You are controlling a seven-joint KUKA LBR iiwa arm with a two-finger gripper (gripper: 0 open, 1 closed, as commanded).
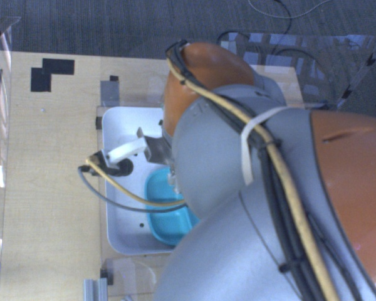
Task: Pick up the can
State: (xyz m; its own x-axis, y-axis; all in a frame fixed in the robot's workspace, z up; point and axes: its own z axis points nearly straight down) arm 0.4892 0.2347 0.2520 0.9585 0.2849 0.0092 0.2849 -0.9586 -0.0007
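Grey arm housing with its orange band covers the right side of the bench and most of both bins, so the can cannot be located with certainty. The left white bin is exposed along its left edge and far left corner. A blue rounded object lies near the near edge of this bin, partly under the arm. Its outline is cut off, and whether it is the can, a bowl or something else cannot be determined. The gripper is low over the middle of the exposed bin floor, just above the blue object. Only a grey metal part of the gripper is visible, and whether it is spread, closed or clamped on anything cannot be told. As a judgement, a can is expected to be rigid but thin-walled, light if empty, smooth and prone to slipping or rolling. The recommended hold is across the cylindrical body at mid-length, with moderate force to avoid denting. The right bin's contents are hidden.
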